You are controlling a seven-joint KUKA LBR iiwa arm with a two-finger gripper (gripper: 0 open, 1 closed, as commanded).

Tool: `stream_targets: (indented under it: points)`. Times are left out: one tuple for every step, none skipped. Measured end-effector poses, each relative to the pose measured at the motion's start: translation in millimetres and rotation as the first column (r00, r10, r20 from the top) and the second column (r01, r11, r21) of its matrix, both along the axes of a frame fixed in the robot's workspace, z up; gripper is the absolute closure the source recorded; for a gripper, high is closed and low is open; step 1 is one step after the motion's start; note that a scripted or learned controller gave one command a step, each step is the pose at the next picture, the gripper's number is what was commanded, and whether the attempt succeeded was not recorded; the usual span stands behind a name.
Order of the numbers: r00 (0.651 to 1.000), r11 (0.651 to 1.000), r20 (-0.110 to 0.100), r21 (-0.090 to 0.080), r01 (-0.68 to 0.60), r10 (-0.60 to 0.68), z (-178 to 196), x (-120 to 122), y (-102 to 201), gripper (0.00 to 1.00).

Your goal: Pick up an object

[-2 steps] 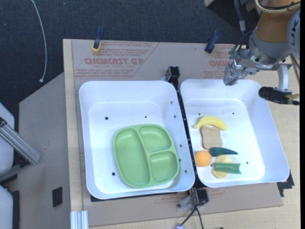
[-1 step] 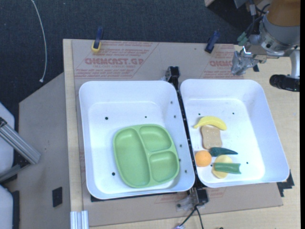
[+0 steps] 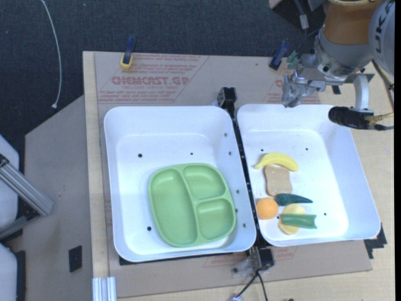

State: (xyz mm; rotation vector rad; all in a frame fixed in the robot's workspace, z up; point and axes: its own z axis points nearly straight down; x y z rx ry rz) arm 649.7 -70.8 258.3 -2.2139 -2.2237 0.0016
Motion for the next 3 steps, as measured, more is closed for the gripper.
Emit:
stream_targets:
  points:
    - [1.000, 1.000, -0.002, 0.000, -0.001, 0.001, -18, -12, 52, 1.00]
    - [1.000, 1.000, -0.001, 0.000, 0.000, 0.000, -32, -22, 103, 1.00]
    - [1.000, 1.000, 0.000, 0.000, -0.001, 0.001, -22, -39, 154, 1.00]
